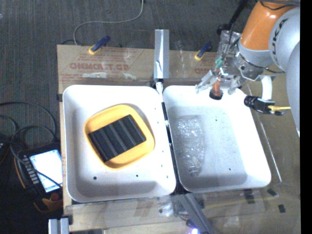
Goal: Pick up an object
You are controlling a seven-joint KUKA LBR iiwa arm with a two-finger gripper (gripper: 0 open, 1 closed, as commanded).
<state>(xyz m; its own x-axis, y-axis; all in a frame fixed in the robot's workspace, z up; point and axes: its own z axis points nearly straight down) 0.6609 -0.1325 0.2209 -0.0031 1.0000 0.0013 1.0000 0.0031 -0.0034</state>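
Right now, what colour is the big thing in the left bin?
Yellow object with a black ribbed top panel, shown best in the camera view.

Light falls from above, even and fairly bright on the two shallow white plastic bins (pixel 73 179), whose floors read almost washed out with faint speckle. Soft shadows gather under their rims and along the seam between them. The yellow-rimmed dish with its black ribbed insert (pixel 119 135) throws a thin shadow towards the left bin's near edge. The crumpled clear plastic bottle (pixel 190 143) shows mainly as small glints and is hard to make out against the white floor. The dark carpet around the bench is dim and grainy. A bright glare spot sits at the bottom edge. The picture is slightly soft overall, and the grey arm with the orange band (pixel 265 26) is mildly blurred.
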